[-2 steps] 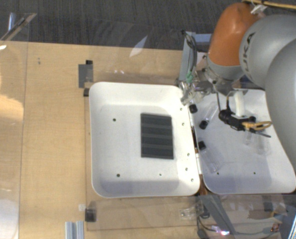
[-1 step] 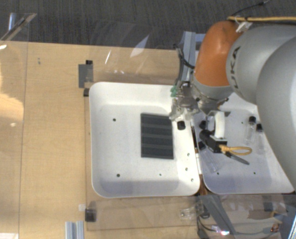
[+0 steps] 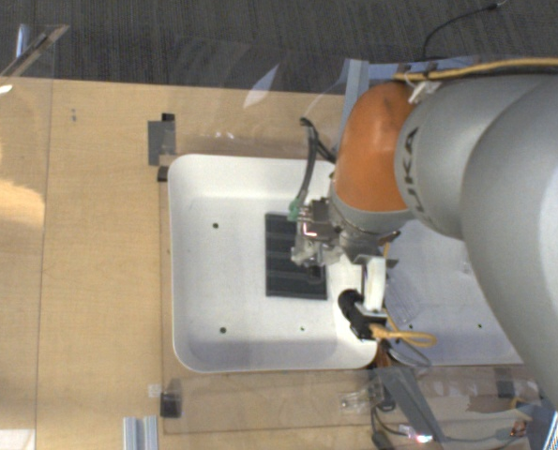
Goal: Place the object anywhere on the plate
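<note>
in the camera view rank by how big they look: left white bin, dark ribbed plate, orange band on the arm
1. left white bin, clearly largest.
2 and 3. dark ribbed plate and orange band look close; the gripper hides part of the plate and the band sits nearer the camera, so unranked.

White bin (image 3: 213, 279) holds a dark ribbed plate (image 3: 283, 275).

We see a wooden bench (image 3: 82, 251) under a shallow white bin (image 3: 213, 279). Black brackets (image 3: 163, 139) sit at the bin's left corners, one above and one below. Dark grey carpet (image 3: 213, 17) runs along the top, crossed by a black cable (image 3: 461, 19).
</note>
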